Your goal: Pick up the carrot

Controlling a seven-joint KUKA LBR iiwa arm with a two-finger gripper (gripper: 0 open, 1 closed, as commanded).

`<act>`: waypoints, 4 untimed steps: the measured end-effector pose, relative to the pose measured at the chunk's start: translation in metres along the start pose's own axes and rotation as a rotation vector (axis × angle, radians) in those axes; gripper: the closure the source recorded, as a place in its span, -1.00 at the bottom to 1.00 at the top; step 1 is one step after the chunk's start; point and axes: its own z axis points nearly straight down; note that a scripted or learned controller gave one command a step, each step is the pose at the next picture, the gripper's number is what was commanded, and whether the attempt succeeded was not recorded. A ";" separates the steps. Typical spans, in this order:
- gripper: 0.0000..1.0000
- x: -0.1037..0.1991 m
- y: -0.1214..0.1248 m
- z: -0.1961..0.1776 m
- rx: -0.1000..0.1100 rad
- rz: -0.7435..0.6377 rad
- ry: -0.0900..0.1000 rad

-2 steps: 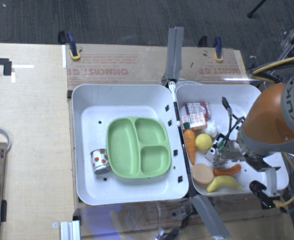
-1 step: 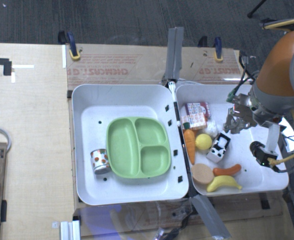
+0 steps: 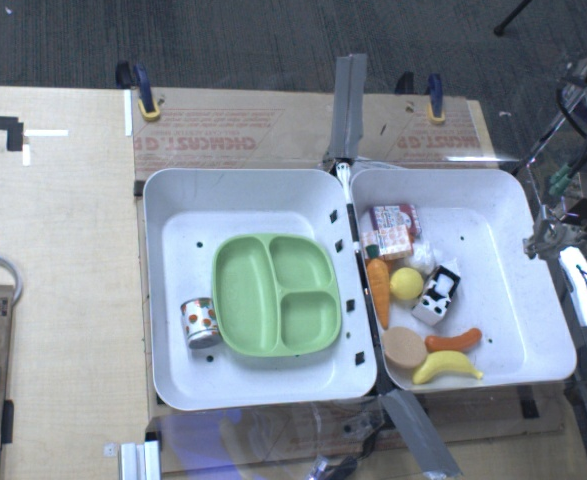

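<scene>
The counter (image 3: pixel 53 268) is pale wood, with a cardboard sheet (image 3: pixel 303 128) clamped along its far edge. Two white bins sit side by side on it. The tool (image 3: pixel 545 240) hangs at the right rim of the right bin (image 3: pixel 508 268), a dark metal cluster against the bin wall; whether it is released or clenched cannot be told from this angle, and nothing shows between its tips.

The left bin (image 3: pixel 173 268) lies well to the tool's left, beyond the divider. In it sits a green tray (image 3: pixel 275 295) with three compartments, and just past that, farther from the tool, a small spotted cup (image 3: pixel 200 322) lying on its side.

In the right bin, left of the tool, the carrot (image 3: pixel 378 290) lies along the bin's left wall, well apart from the tool, green end pointing away. Beside it are a red-and-white packet (image 3: pixel 390 230), a yellow ball (image 3: pixel 406 284), a black-and-white cow toy (image 3: pixel 437 294), a tan disc (image 3: pixel 405 348), a sausage (image 3: pixel 454 341) and a banana (image 3: pixel 445 368).
</scene>
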 end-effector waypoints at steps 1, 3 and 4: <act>1.00 0.041 -0.008 0.112 0.001 -0.354 0.002; 1.00 0.060 -0.012 -0.014 0.000 -0.741 0.001; 1.00 0.138 -0.027 -0.102 0.000 -0.229 0.000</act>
